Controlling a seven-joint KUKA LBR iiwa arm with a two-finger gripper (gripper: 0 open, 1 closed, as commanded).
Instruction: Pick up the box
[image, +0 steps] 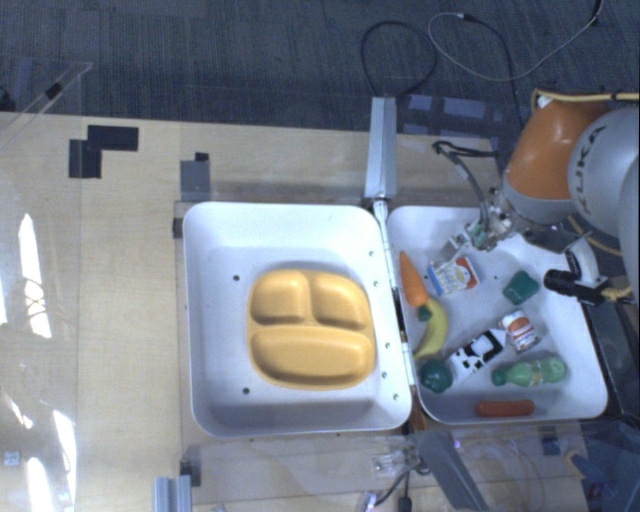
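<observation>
My tool (487, 232) sits just right of the box (453, 274), slightly farther; I cannot tell its grip.

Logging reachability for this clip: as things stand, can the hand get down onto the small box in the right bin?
Probably yes. The hand hangs just above the box, whose top is bare; the carrot and banana lie to its left, apart from it.

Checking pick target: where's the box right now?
The box lies in the right bin, in its upper-left part, just right of the carrot and above the banana.
</observation>
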